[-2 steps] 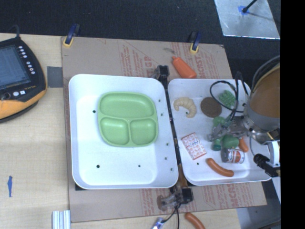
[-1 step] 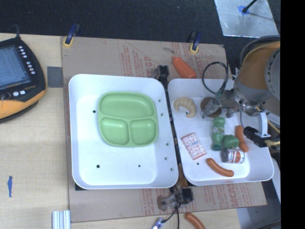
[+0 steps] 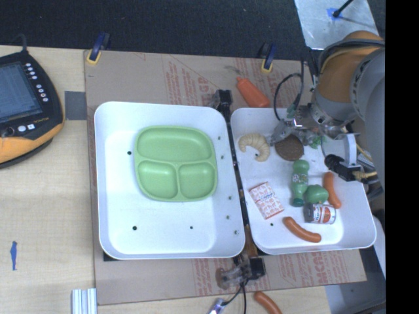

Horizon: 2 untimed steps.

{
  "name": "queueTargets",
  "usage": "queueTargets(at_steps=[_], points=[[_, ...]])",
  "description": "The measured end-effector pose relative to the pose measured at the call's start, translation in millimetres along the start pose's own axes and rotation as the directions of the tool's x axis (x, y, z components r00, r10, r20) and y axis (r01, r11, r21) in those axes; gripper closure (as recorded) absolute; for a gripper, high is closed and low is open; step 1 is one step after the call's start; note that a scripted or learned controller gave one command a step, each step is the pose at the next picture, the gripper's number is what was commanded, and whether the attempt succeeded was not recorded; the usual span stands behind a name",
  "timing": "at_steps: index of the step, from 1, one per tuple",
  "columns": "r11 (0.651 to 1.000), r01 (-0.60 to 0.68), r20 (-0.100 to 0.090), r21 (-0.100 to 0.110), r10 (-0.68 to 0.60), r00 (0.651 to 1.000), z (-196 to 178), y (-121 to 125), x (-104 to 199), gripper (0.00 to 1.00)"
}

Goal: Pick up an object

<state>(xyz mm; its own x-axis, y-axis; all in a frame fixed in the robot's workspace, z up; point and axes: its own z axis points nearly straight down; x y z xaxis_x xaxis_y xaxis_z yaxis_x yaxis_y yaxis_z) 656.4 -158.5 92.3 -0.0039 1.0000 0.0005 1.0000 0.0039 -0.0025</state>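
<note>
Arm over right bin (image 3: 366, 231), gripper (image 3: 290, 131) at its far edge.
Gripper sits just above brown cookie (image 3: 289, 149), croissant (image 3: 256, 144) beside; finger state can't tell.

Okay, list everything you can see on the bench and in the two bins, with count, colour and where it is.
Left bin: 1, white, left of the right bin.
Divided plate: 1, light green, three compartments, in the left bin.
Right bin: 1, white.
Croissant: 1, tan, right bin, upper left.
Brown round item: 1, right bin, under the gripper.
Green items: a cluster, right bin, middle.
Small can: 1, red and white, right bin.
Sausages: 2, orange-red, right bin; the other beside the green items.
Patterned packet: 1, red and white, right bin.
Carrot: 1, orange, on the cardboard above the bins.
Teach pendant: 1, black and orange, far left.
Clamps: 2, blue and yellow, top cardboard edge.
Gripper: 1, dark, over the right bin's top.
</note>
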Motion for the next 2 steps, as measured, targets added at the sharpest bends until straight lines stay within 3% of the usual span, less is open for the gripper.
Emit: queueTargets(at_steps=[1,2], points=[[1.000,0.004,0.002,-0.003,-0.004,1.000,-13,1,-1,1.00],[1.000,-0.002,0.001,0.000,0.002,1.000,-60,-76,-33,1.00]])
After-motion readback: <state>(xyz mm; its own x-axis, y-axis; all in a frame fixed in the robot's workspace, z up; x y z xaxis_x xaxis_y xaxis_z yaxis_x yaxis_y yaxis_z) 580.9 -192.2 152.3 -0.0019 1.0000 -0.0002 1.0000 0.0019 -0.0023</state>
